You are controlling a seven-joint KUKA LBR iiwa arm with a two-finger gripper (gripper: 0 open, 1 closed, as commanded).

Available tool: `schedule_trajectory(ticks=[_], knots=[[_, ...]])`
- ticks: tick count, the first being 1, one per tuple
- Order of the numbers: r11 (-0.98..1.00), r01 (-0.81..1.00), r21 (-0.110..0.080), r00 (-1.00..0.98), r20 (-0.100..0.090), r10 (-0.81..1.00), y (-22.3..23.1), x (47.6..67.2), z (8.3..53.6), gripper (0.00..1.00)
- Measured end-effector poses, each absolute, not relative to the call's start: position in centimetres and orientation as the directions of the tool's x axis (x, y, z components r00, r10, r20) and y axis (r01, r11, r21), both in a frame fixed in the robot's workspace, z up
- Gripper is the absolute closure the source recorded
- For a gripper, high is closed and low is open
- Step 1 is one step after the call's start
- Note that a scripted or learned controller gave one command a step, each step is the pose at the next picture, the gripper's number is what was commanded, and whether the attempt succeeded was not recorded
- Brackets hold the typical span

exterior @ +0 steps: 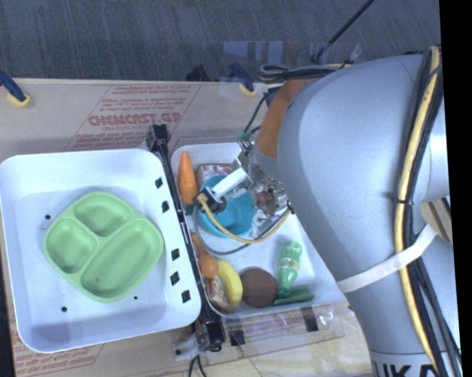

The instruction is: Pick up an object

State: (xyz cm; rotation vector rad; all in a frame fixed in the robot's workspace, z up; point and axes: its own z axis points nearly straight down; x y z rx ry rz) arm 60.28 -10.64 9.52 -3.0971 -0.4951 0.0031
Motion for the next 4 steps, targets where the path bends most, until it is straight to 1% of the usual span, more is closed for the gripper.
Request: schedule_trajectory(ticks=[1, 2, 3, 4], knots=[[-0.975, 0.222, -0.002, 0.975, -0.001, 0.222, -10.1, 58.4, 9.6, 0.00], [-0.978, 0.208, -0.004, 0.978, -0.006, 0.208, -9.7, 60.4, 9.6, 0.00], [-0.977, 0.213, -0.003, 0.977, -0.002, 0.213, -9.2, 57.5, 9.6, 0.00], [-0.976, 0.217, -0.023, 0.974, -0.059, 0.218, -10.1, 62.5, 9.3, 0.00]])
